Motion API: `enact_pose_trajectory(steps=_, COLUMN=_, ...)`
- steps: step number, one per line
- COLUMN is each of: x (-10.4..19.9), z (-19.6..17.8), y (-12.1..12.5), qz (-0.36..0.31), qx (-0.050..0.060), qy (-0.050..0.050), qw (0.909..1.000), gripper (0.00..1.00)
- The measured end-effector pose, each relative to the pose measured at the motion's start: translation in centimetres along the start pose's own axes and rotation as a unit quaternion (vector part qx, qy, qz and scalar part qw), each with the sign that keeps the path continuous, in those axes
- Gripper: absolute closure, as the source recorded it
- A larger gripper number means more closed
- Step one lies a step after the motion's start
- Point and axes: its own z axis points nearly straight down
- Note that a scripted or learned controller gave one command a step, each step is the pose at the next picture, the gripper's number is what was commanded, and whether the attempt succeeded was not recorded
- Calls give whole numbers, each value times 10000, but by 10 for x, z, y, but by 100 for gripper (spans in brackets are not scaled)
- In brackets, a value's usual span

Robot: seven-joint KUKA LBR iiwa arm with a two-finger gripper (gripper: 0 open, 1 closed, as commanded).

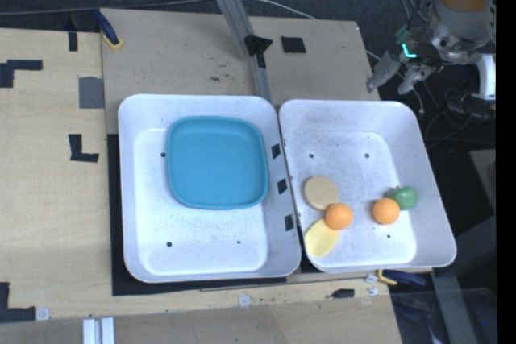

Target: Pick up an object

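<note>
My pincer [397,77] hangs past the far right corner of the right bin [419,142], above the bench and well apart from everything in it, its two fingers spread with nothing between them. In the near half of that bin lie a tan disc [321,191] touching an orange ball [339,216], a pale yellow piece [322,239] just below them, and a second orange ball [386,210] against a green piece [402,196]. The left bin [145,173] bears a blue square plate [217,162].
</note>
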Motion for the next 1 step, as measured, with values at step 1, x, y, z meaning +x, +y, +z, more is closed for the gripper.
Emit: enact_pose_trajectory(steps=1, x=0, z=0, y=0, qz=0, qx=1, qy=0, qw=10000, gripper=0)
